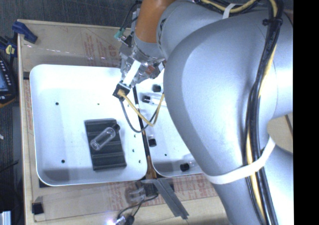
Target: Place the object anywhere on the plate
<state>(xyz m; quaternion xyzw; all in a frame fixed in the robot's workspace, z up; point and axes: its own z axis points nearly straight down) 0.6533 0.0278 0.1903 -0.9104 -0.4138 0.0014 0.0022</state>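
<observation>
A dark ribbed rectangular plate (105, 150) lies in the left white bin (50, 84), toward its front right. A small clear vial with a dark cap (102, 138) rests on the plate's upper half, lying at a slant. My gripper (143, 71) hangs over the back edge where the two bins meet, well above and to the right of the plate, apart from the vial. Nothing shows between its tips, and the wrist hides much of it.
The grey arm covers most of the right bin (167, 169). Small dark bits (156, 88) (152, 142) (184, 167) lie on that bin's visible strip. A metal bracket (164, 199) sits on the wooden bench in front of the bins.
</observation>
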